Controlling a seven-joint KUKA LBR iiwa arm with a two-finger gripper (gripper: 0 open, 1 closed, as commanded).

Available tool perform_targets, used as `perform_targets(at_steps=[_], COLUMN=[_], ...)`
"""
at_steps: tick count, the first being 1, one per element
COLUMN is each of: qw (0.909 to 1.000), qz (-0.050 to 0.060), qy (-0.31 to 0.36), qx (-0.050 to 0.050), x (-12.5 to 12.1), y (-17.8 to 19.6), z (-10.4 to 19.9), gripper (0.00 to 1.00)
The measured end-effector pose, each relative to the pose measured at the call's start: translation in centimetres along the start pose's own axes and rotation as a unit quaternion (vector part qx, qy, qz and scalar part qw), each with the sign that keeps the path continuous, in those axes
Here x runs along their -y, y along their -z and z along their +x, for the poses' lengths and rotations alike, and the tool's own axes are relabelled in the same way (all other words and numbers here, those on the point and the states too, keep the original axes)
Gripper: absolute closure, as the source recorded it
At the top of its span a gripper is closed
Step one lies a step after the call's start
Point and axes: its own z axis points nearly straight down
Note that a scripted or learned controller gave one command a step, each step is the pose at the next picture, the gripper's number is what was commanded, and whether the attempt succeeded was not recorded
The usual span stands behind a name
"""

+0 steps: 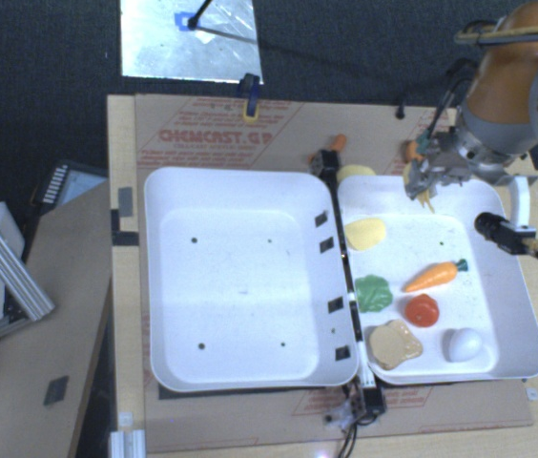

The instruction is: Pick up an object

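My gripper (424, 183) hangs over the back edge of the right bin (510, 294), above bare white floor. In that bin lie a yellow lemon-like piece (365, 233), a green leafy piece (373, 293), an orange carrot (434, 275), a red tomato (423, 310), a tan bread slice (394, 343) and a white egg (463, 344). A second pale yellow piece (355, 172) rests at the bin's back left rim. The lemon-like piece sits about 60 px left of and below the gripper. I see nothing held in it.
The left bin (164, 284) sits beside the right one, joined by a dark hinge strip (341, 256). A black cylinder (498, 232) with cable juts over the right bin's right side. A silver sheet (188, 27) lies at the back.
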Motion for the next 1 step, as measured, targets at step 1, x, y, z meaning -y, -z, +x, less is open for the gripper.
perform_targets(at_steps=[1], qw=[0.9999], qz=[0.012], qy=[-0.002], qx=[-0.002], x=[6.25], y=[-1.81], z=[2.63], gripper=[1.00])
